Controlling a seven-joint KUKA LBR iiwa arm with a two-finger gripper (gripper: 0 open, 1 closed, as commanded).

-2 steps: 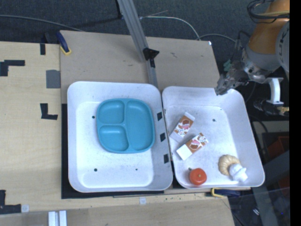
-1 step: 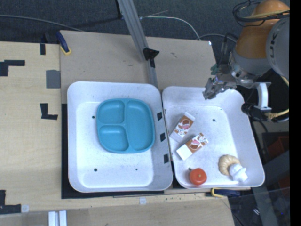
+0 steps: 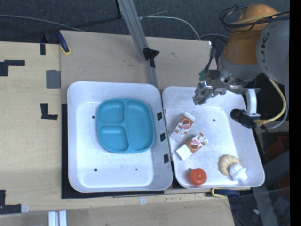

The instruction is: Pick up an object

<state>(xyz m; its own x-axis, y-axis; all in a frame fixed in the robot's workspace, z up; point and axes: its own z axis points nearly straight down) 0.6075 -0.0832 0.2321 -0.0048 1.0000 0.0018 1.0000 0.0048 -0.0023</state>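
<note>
Small red round tomato-like toy [image 3: 198,175] at right white bin's [image 3: 249,147] front edge, metal two-finger gripper [image 3: 201,96] above far rim, finger state unclear, nothing visibly held

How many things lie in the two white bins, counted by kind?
Blue divided plate: 1
Small cartons: 2
Red tomato: 1
Croissant: 1
Small white item: 1
Total: 6

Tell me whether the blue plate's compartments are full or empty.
Empty. The blue plate in the left bin shows bare blue in all three compartments.
</note>
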